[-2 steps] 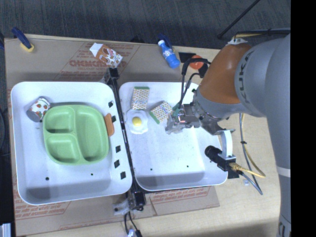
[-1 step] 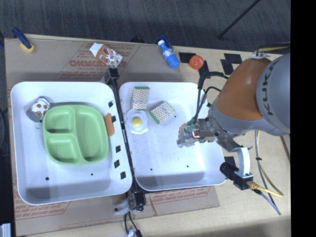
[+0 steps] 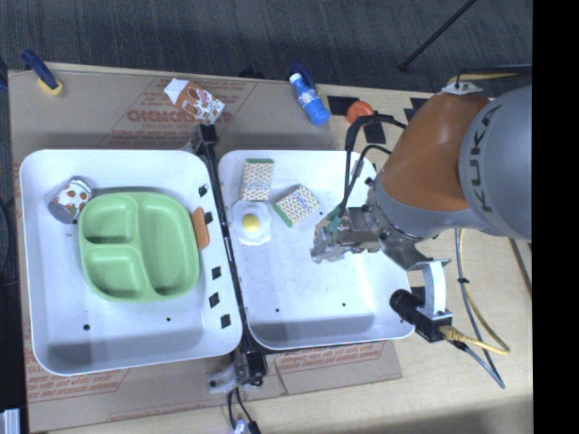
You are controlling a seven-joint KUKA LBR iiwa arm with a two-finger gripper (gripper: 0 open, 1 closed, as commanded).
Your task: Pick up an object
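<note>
One gripper hangs low in the right bin; whether its jaws are parted, I cannot tell.

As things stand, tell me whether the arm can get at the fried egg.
Probably yes. The fried egg lies uncovered in the right bin, and the bin floor between it and the gripper looks bare.

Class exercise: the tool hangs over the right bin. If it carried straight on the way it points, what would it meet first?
The tool seems to point down, so probably the bare floor of the right bin. The fried egg lies to its left, likely missed; depth is unclear.
</note>
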